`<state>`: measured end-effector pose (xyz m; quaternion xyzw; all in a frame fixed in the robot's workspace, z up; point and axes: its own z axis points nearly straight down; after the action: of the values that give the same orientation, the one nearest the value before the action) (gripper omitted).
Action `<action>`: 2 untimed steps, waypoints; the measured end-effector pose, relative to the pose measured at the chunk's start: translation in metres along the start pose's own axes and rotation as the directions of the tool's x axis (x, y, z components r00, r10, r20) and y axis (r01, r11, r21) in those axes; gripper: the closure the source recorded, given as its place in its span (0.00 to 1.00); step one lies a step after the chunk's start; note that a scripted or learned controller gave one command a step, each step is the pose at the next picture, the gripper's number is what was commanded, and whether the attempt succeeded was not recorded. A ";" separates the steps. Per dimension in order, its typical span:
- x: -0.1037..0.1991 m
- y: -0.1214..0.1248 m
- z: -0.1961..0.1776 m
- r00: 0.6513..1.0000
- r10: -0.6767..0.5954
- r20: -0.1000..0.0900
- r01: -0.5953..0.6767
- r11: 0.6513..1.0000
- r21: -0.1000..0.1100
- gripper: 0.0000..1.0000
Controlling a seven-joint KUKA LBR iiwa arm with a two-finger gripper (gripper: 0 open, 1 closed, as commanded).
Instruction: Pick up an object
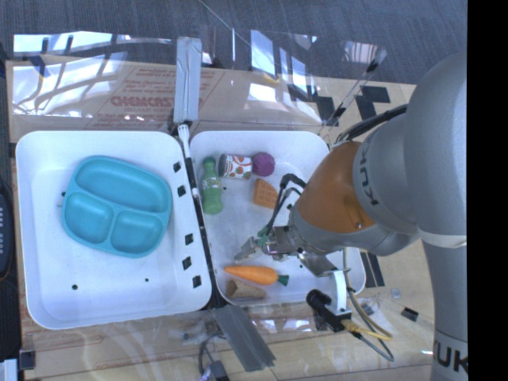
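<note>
The right bin [317, 145] holds several small items. A green bottle [211, 187] lies by its left wall, with a small printed can [236, 166] and a purple ball [263, 163] toward the back. An orange wedge [265, 193] sits near the middle. A carrot [252, 275] lies at the front, with a brown piece [244, 291] just in front of it. My gripper [255, 247] hangs low over the bin's middle, just behind the carrot and in front of the wedge. The grey and orange wrist covers the bin's right half.
The left bin [48, 292] bears a blue divided plate [117, 205]. A black clip rail [190, 228] runs along the wall between the bins. Cardboard and a clear sheet lie behind the bins. Cables and a black fitting [325, 308] sit at the front right.
</note>
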<state>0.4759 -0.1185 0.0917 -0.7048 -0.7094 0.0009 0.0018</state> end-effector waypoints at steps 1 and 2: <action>0.024 0.055 0.000 1.000 -0.005 0.000 0.005 1.000 -0.001 0.00; 0.013 0.143 -0.001 1.000 0.000 0.001 0.000 1.000 -0.003 0.00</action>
<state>0.6190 -0.1046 0.0917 -0.7046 -0.7096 0.0002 0.0007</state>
